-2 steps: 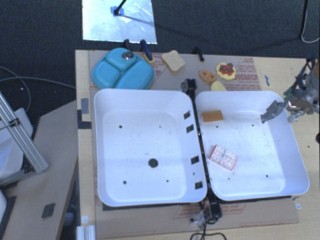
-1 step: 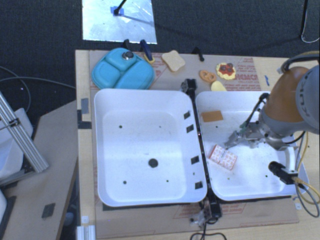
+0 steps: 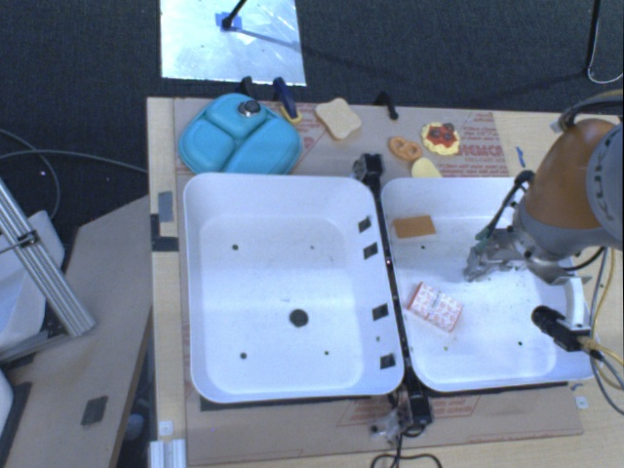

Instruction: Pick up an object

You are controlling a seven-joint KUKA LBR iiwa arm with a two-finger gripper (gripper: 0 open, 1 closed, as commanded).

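Nearest us, lower right of centre, we see the small pink packet point(image 3: 435, 306) lying flat in the right bin point(image 3: 507, 373), likely light and crinkly, best pinched across its short sides, while beyond it the gripper point(image 3: 480, 265) hovers, its state we cannot tell.

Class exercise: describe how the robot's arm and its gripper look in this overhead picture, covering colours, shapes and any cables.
The arm is thick and rounded: a grey body with a wide orange band above the wrist. The gripper at its end is small, of grey metal, and much thinner than the arm. A thin dark cable runs along the wrist towards it. No lettering or markings can be made out.
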